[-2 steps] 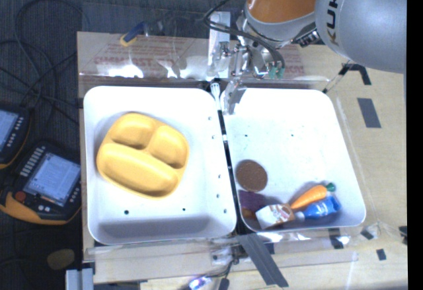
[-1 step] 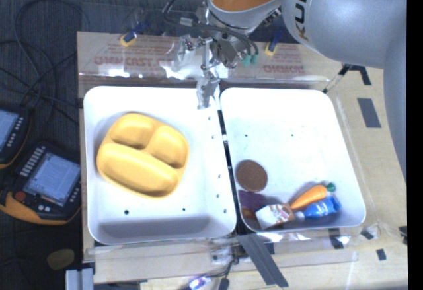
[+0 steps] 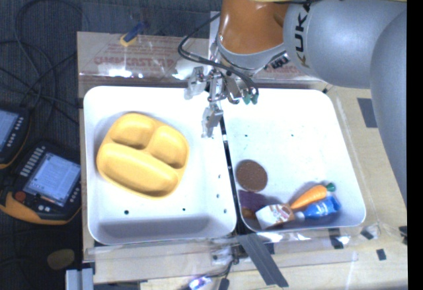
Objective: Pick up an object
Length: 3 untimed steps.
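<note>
The carrot point(image 3: 308, 197) and brown disc point(image 3: 252, 175) lie in the right bin point(image 3: 344, 143), at five o'clock from the end effector point(image 3: 211, 121), whose state I cannot tell, empty above the bins' divider.

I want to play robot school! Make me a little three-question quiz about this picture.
1. True or false: the big yellow bread-shaped toy lies in the left bin.
2. Which thing lies beside the toy carrot in the right bin?
A. a blue bottle
B. a red ball
C. a green cup
3. Fill in the gap: the gripper hangs above the ______ where the two bins meet.

Key
1. True.
2. A, the blue bottle. A brown round disc lies nearby too.
3. Divide, or the middle edge.
</note>
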Motion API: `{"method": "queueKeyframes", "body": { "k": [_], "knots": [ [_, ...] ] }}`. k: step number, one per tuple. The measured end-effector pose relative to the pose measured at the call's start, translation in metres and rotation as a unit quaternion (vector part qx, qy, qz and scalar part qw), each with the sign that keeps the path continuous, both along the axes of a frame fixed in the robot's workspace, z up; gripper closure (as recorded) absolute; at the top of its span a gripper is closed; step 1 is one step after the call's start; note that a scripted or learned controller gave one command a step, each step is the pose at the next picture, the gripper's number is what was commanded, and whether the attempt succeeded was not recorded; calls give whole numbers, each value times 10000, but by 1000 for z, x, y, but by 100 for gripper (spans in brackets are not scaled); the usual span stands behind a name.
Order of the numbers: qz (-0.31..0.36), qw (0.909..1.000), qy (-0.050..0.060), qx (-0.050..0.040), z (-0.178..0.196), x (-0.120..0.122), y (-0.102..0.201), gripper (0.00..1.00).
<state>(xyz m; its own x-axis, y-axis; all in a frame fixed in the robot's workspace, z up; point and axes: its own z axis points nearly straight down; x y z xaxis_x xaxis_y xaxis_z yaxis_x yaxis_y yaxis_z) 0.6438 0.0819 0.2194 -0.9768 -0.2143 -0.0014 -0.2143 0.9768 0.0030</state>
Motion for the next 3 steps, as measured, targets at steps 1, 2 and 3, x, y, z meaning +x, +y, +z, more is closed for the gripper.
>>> {"method": "queueKeyframes", "body": {
  "k": [1, 2, 3],
  "knots": [
    [1709, 9853, -19, -7, 23, 26, -48, 0],
    [2681, 9634, -16, -18, 25, 0, -162, 0],
    [4695, 8829, -23, 7, -35, 25, -117, 0]
  ]
}}
